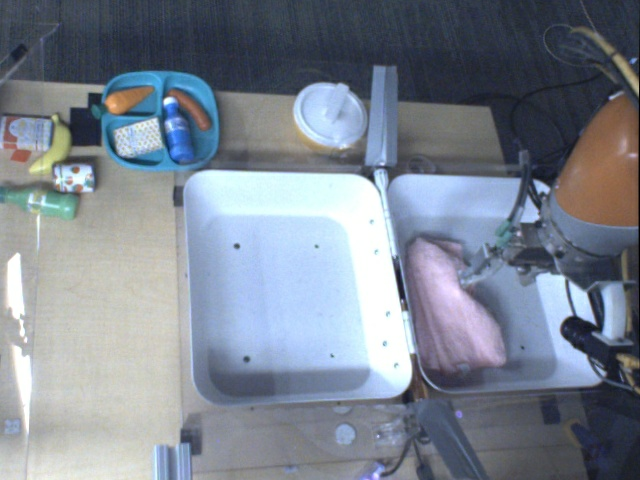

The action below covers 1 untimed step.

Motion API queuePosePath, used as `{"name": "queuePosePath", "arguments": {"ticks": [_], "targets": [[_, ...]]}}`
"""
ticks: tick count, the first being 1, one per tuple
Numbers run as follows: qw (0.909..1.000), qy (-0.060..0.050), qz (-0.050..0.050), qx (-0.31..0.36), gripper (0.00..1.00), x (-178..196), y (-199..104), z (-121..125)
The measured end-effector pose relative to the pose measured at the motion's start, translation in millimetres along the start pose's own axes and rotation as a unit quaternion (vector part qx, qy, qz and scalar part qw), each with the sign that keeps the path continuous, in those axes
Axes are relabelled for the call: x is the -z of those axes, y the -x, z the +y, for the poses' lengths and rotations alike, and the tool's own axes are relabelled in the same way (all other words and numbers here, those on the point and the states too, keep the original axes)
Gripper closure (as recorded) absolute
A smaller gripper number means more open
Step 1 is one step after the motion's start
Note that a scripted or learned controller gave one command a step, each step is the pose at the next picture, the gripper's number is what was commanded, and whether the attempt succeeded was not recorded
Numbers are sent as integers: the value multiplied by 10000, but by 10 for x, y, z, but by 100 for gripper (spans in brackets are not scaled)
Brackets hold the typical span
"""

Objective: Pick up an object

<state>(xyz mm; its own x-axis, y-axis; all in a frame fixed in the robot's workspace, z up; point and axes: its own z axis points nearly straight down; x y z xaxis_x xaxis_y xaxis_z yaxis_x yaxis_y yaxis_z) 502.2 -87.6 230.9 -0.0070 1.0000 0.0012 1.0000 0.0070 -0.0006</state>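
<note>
A grey KUKA arm with an orange band reaches in over the right edge of the right bin, its wrist tilted down toward the bin's only content, a pink folded cloth lying along the bin's left wall from near the middle to the front-left corner, slumped against that wall as soft things settle; the left bin sits alongside, the two sharing a centre divider so that an object can be carried from one to the other; the gripper hangs at the cloth's upper right edge, apparently touching or just above it, a sensible spot for pinching a raised fold; whether its fingers are open or closed cannot be told, since they are small, dark and blurred against the cloth, and no fabric is plainly seen between them; the arm's upper links are cut off at the right; on the bench's back-left corner a blue divided tray of toy food and, behind the bins, a white lidded cup stand out of reach as bystanders.
</note>
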Motion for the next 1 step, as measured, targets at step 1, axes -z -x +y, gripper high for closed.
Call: {"name": "queuePosePath", "arguments": {"ticks": [1], "targets": [[9991, 64, -11, 424, 0, -1383, 153, 435]]}}
